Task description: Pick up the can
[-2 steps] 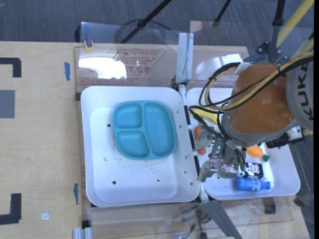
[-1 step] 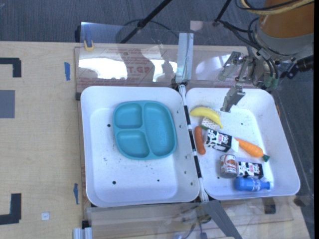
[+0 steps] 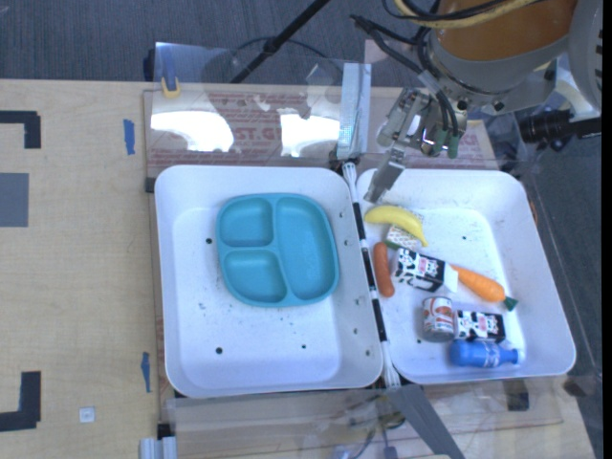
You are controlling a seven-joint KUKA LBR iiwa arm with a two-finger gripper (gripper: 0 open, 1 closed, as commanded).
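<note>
The approach is in hand: the tool (image 3: 381,175), its fingers apart and holding nothing, hangs at twelve o'clock of the right white bin (image 3: 545,256), and must next descend toward five o'clock onto the small red-and-white metal can (image 3: 438,317).

The light is bright and even. Strong glare sits on the clear plastic sheet (image 3: 251,113) behind the bins; shadows are soft.

Grey arm with orange band (image 3: 507,12) entering from upper right, wrist angled down-left, two-finger metal gripper (image 3: 382,182) lowered, holding nothing
</note>
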